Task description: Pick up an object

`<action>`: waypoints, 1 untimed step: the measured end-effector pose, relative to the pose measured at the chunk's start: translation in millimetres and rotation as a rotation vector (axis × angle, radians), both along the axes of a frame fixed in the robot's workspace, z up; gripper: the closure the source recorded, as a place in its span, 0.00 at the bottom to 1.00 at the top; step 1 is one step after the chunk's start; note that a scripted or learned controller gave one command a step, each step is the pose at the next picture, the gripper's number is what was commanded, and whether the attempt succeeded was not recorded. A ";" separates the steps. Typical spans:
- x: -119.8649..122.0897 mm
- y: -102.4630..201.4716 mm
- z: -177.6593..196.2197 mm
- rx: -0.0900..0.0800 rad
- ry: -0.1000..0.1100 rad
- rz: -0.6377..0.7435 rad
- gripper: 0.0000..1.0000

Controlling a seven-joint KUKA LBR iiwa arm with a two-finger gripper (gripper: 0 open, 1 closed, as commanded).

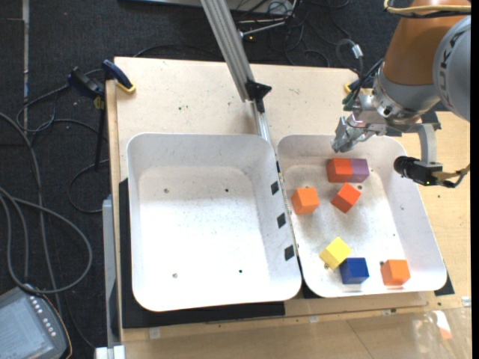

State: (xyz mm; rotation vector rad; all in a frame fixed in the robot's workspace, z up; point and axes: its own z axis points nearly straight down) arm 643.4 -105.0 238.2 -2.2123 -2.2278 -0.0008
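The right bin [419, 223] holds several blocks. A red-orange block [340, 169] touches a purple block [358, 169] near the bin's far side. An orange block [304, 200] and a red block [346, 197] lie below them. At the near end sit a yellow block [335, 251], a blue block [354, 270] and another orange block [395, 272]. My gripper [344, 143] hangs over the far edge of the right bin, just above and behind the red-orange block. Nothing shows between its tips.
The left bin [142, 200] lies beside the right one. A slanted metal pole [228, 40] with a black clamp [258, 94] crosses the bench behind the bins. A blue-and-yellow clamp [118, 75] sits at the bench's far left corner.
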 end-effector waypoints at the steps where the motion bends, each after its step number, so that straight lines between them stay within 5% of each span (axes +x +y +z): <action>1: -12.6 54.7 9.4 0.001 0.000 0.001 1.00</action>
